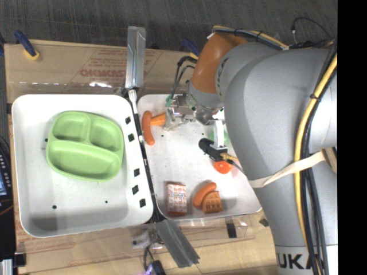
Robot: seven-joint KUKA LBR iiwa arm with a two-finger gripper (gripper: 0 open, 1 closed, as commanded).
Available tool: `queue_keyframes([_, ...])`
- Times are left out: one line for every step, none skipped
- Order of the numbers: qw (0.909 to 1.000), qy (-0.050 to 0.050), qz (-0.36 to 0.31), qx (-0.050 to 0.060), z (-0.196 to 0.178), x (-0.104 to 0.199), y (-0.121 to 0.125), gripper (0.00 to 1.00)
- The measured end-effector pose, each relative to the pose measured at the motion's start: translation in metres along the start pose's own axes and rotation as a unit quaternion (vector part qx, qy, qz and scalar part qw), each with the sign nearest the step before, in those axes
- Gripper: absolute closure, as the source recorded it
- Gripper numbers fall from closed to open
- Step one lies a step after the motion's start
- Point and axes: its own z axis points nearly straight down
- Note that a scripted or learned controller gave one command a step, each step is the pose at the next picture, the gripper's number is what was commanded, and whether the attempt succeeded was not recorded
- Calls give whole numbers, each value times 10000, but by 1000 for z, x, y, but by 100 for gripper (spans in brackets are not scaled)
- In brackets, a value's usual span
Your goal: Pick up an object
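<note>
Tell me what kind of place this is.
Likely a robot grasping test bench: a grey arm reaches over two shallow white bins, one holding a green divided plastic tray, the other small toy foods.

Green divided tray [86, 145] in left bin [28, 171]

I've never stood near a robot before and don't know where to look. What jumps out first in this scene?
The big grey arm with its orange band dominates the right side, bending down over the right bin. In the left bin lies a bright green divided tray. Small orange pieces dot the right bin: a carrot-like one near the arm's tip and a waffle-like one by the front edge.
</note>
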Motion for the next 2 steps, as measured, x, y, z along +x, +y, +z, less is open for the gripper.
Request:
queue_keyframes([9905, -11, -1371, -45, -35, 12, 2, 0])
queue_keyframes([9852, -16, -1715, -64, -4, 5, -18, 0])
